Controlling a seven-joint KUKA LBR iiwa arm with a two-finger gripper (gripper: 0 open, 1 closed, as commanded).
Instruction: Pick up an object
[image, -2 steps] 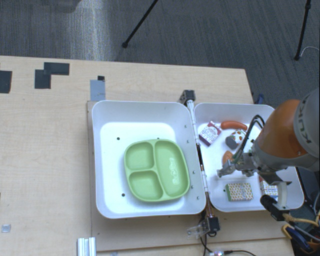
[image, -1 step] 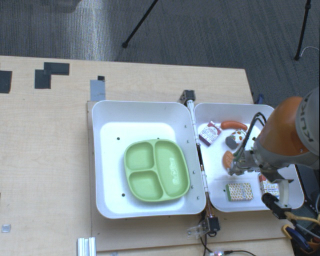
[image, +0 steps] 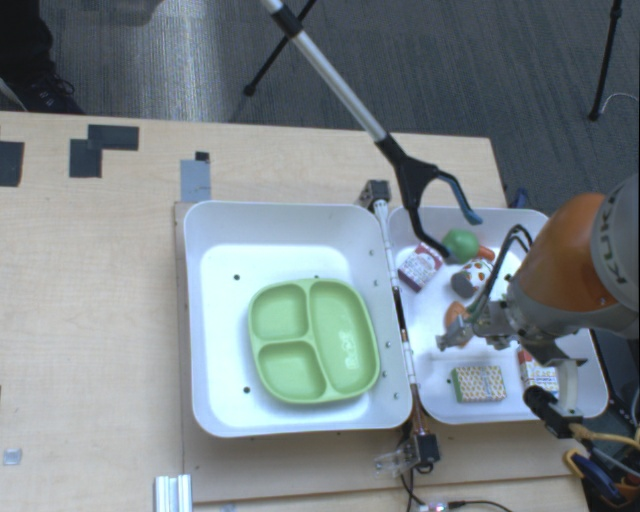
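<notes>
The right bin (image: 432, 404) holds several small objects. These include a green ball (image: 461, 242), a white and purple packet (image: 418, 267), a grey lump (image: 466, 281), a small orange piece (image: 455, 314), a green speckled block (image: 478, 383) and a white and red box (image: 541, 379). My gripper (image: 463, 333) hangs low over the middle of this bin, just right of the orange piece and above the speckled block. The arm's orange band (image: 570, 270) hides the bin's right part. I see nothing clearly held.
The left bin (image: 215, 330) holds a green divided plate (image: 313, 340). A long metal pole with a black forked end (image: 425, 190) and a blue tip (image: 470, 212) reaches over the right bin's far edge. Cables lie at the bench's front right corner (image: 590, 465).
</notes>
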